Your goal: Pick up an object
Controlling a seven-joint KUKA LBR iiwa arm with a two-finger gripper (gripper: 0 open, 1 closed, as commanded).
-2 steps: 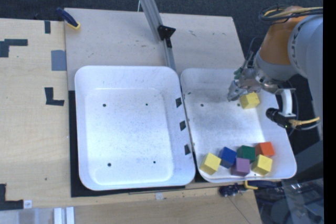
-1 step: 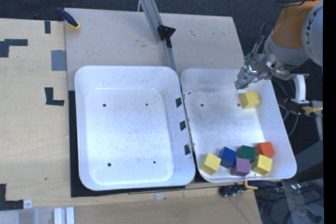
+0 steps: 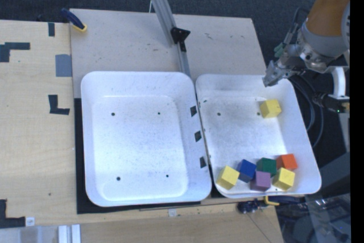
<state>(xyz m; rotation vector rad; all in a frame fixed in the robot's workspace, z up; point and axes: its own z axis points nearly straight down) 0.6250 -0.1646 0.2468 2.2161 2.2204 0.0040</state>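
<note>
Here the grey arm with its orange band (image 3: 329, 11) comes in from the right, and its pincer (image 3: 272, 78) hangs over the far right rim of the right-hand shallow white plastic bin (image 3: 239, 134). The tip is small and dark against the rim; how the pincer stands, wide or closed, cannot be told, and nothing is seen in it.

Nearest to it is a lone yellow cube (image 3: 270, 108), lying on the bin floor just below the pincer and apart from it, close to the right wall. The other blocks crowd the bin's near right corner: a second yellow cube (image 3: 228, 177) at the left end, a blue cube (image 3: 247, 169) beside it, a purple cube (image 3: 262, 180) in front, a green cube (image 3: 266, 165) behind that, an orange-red cube (image 3: 287, 161) toward the right wall, and a third yellow cube (image 3: 284, 178) at the right end. They sit packed together, several touching, hemmed in by the bin's walls.

The left-hand white bin (image 3: 136, 139) lies alongside, rims meeting. A slanted grey metal bar (image 3: 160, 0) crosses the pale worktop (image 3: 125, 42) behind the bins, ending in a black clamp (image 3: 180, 35). Black cables (image 3: 318, 105) trail outside the right bin's wall.
</note>
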